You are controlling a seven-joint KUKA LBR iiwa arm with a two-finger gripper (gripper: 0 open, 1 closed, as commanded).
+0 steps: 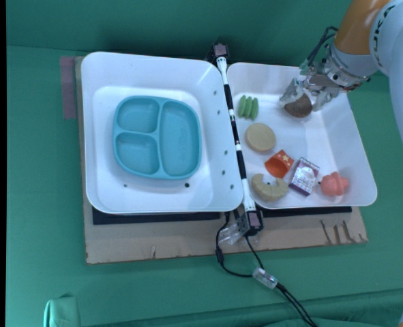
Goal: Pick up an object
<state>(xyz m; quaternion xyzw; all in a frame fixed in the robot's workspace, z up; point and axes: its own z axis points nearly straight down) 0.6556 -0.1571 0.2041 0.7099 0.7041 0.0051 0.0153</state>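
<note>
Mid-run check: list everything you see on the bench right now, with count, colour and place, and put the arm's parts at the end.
bins: 2, white, side by side on the bench
divided plate: 1, light blue, three compartments, in the left bin
green pods: 1 small cluster, green, right bin near the divider
round biscuit: 1, tan, middle of the right bin
brown lump: 1, dark brown, far part of the right bin, between the gripper's fingers
red carton: 1, red with yellow, right bin
croissant: 1, tan, near edge of the right bin
packet: 1, white and purple, right of the croissant
pink toy: 1, salmon pink, right bin's near right corner
arm: 1, grey with orange band, entering from the right
gripper: 1, metallic, around the brown lump
</note>
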